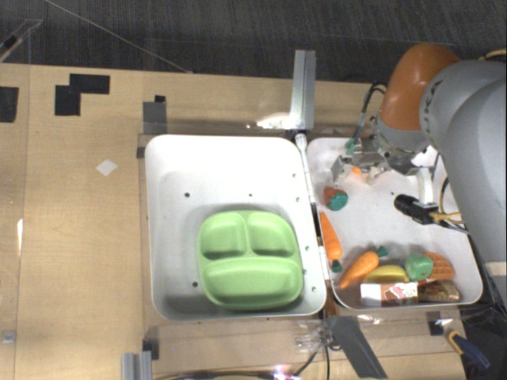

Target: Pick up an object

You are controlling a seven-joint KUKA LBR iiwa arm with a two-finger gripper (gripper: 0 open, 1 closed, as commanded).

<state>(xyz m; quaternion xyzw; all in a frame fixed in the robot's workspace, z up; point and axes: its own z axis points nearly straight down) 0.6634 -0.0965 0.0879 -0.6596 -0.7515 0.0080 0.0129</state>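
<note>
My gripper hangs over the far left part of the right bin, and a small orange bit shows just beneath it. Close in front of it lies a small teal and red toy. Along the bin's left wall lies a carrot. A second carrot, a yellow banana, a green piece, an orange waffle-like piece and a white and red box crowd the near edge. I see nothing held in the gripper.
The left bin holds a green divided plate in its near half. A metal post stands behind the wall between the two bins. The grey arm covers the right bin's far right corner.
</note>
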